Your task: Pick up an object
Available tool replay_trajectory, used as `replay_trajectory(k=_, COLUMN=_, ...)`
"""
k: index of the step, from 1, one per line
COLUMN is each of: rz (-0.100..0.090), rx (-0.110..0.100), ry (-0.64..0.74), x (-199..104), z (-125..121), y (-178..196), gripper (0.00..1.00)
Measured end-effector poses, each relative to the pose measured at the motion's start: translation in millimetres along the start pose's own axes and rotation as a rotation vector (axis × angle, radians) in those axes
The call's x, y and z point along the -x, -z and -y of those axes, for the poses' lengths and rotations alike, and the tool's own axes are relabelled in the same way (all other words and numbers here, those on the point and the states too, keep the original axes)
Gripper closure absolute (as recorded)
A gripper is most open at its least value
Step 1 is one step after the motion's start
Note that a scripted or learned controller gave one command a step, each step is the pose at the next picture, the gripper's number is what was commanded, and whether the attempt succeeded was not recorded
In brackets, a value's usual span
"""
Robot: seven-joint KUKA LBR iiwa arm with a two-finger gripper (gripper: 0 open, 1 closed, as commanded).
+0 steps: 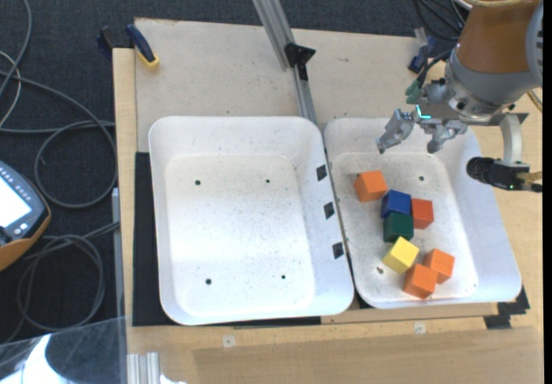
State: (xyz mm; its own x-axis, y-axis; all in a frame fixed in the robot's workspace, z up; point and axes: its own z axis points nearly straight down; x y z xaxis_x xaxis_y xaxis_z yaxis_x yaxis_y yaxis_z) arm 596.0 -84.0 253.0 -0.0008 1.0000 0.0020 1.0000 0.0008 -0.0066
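My gripper (417, 137) hangs over the far end of the right bin (483, 227), its two fingers spread apart with nothing between them. Several blocks lie in that bin below it. An orange block (370, 185) is nearest, just left of and in front of the fingertips. A blue block (397, 202) touches a dark green block (398, 225) and a red-orange block (422, 212). Nearer the front lie a yellow block (400, 254) and two orange blocks (421, 280) (440, 263).
The left bin (172, 149) stands beside the right one. A slanted metal post (274, 20) rises behind the gap between the bins. A blue and yellow clamp (142, 44) sits at the bench's far left corner. Cables lie on the floor to the left.
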Motion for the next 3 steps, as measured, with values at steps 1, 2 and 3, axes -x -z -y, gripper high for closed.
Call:
replay_trajectory(k=1, rz=0.001, rx=0.004, ry=0.0, x=0.2, z=-0.4, y=2.4, gripper=0.0)
replay_trajectory(k=2, rz=0.001, rx=0.0, ry=-0.001, x=2.7, z=6.2, y=-42.5, gripper=0.0)
replay_trajectory(k=3, rz=0.001, rx=-0.001, ry=-0.002, x=10.7, z=12.2, y=-92.5, gripper=0.0)
